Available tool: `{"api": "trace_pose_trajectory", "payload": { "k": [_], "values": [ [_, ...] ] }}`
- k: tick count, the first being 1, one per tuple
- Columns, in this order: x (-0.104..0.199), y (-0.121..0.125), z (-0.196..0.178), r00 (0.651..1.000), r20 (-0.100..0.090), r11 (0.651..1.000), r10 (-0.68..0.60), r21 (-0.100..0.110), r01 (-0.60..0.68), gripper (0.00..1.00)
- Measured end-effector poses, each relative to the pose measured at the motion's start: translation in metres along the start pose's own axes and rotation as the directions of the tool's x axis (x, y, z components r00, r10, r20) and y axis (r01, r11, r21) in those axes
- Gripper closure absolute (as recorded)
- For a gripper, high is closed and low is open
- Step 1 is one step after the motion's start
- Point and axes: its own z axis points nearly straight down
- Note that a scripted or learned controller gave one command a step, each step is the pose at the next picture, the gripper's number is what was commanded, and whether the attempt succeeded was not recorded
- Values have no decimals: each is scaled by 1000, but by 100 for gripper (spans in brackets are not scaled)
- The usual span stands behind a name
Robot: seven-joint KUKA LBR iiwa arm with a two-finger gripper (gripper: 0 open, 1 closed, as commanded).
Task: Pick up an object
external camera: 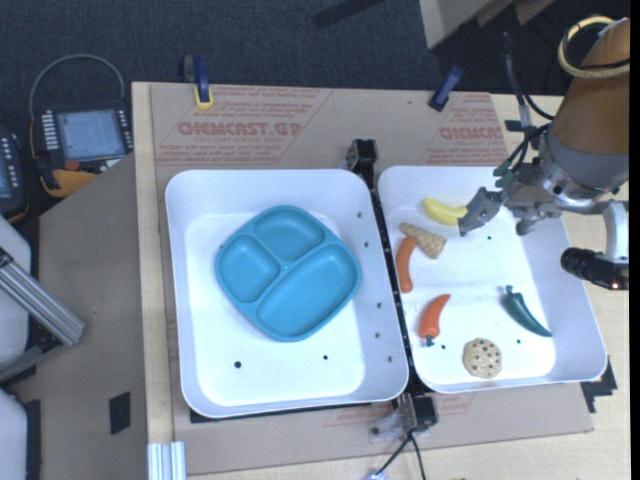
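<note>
My gripper (500, 211) hovers open and empty beside the banana (443, 209); I should centre over it before descending and closing.

Banana (441, 209), cone (424, 239), peppers (433, 316), cookie (482, 357) lying in right bin (570, 363).

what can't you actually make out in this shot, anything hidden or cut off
- Gripper, camera view: seen from above at a slant, so whether it touches the right bin floor or hangs over it cannot be told.
- Arm, camera view: cut off by the right edge, so its base is out of sight.
- Cookie, camera view: too small to read its surface detail.
- Teal pepper, camera view: too small to make out its stem.
</note>
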Motion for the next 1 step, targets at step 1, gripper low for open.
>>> {"api": "trace_pose_trajectory", "payload": {
  "k": [1],
  "values": [
    [0, 3, -7, 1000, 2, 1000, -3, -13, 3, 0]
  ]
}}
